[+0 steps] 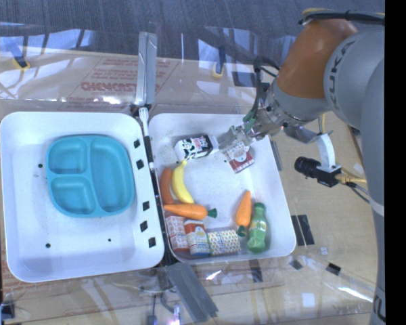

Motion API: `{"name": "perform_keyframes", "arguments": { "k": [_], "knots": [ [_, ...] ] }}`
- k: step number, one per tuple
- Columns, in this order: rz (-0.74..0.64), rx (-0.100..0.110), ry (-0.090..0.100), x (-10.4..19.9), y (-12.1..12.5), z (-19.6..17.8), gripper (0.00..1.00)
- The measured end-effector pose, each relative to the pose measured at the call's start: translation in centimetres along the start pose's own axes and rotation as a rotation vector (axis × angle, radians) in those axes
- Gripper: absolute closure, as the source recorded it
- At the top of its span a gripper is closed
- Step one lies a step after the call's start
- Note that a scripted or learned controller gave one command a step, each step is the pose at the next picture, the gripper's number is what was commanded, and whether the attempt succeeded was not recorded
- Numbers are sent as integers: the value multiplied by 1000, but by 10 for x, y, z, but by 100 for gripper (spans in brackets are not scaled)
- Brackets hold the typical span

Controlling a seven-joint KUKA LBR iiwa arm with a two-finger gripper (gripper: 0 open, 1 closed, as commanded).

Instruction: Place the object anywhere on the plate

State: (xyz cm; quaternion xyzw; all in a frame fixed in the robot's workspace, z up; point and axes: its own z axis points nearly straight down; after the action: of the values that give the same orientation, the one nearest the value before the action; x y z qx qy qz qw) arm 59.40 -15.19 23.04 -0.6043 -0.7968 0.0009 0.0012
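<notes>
Over the right bin's (284, 202) upper edge we see the arm (325, 59) angled down-left, its gripper (238, 141) beside a red-and-white packet (240, 158); finger spacing we cannot tell. At frame left sits the blue plate (90, 175).

In the left bin (13, 181) a blue divided plate (90, 175) lies near the centre. The right bin (274, 188) holds a banana (181, 183), two carrots (186, 210) and a green bottle (257, 227) toward its near edge. The gripper (238, 141) hangs over the far edge beside a red-and-white packet (240, 158).
</notes>
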Motion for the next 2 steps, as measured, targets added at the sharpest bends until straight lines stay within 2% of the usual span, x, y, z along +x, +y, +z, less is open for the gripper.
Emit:
{"name": "perform_keyframes", "arguments": {
  "k": [1,2],
  "knots": [
    [-9,-2,-1,65,44,4,100],
    [-35,2,0,130,67,39,100]
  ]
}}
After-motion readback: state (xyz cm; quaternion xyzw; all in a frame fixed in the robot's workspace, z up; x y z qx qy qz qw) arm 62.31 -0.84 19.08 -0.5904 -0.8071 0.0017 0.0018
